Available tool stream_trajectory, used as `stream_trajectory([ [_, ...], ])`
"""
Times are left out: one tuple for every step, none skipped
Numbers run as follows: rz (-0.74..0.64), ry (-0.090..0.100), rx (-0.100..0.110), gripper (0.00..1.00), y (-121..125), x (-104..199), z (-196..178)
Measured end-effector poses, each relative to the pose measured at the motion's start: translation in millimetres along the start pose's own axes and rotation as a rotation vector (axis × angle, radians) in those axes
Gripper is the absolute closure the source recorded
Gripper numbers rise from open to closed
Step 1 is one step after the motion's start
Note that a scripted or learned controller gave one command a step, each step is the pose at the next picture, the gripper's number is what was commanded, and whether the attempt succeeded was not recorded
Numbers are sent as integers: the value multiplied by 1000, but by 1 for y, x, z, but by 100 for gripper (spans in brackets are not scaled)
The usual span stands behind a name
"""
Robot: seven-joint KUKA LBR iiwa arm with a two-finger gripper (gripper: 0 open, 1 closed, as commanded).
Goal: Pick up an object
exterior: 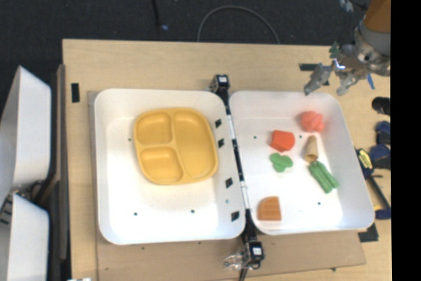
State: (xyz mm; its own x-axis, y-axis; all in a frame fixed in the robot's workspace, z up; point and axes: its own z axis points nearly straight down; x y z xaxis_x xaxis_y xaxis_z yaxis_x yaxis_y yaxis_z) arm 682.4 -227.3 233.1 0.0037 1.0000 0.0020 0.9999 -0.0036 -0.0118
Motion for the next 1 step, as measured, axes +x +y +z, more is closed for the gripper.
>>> stream_trajectory([
  [-3, -4, -14, 0, 2, 1, -11],
])
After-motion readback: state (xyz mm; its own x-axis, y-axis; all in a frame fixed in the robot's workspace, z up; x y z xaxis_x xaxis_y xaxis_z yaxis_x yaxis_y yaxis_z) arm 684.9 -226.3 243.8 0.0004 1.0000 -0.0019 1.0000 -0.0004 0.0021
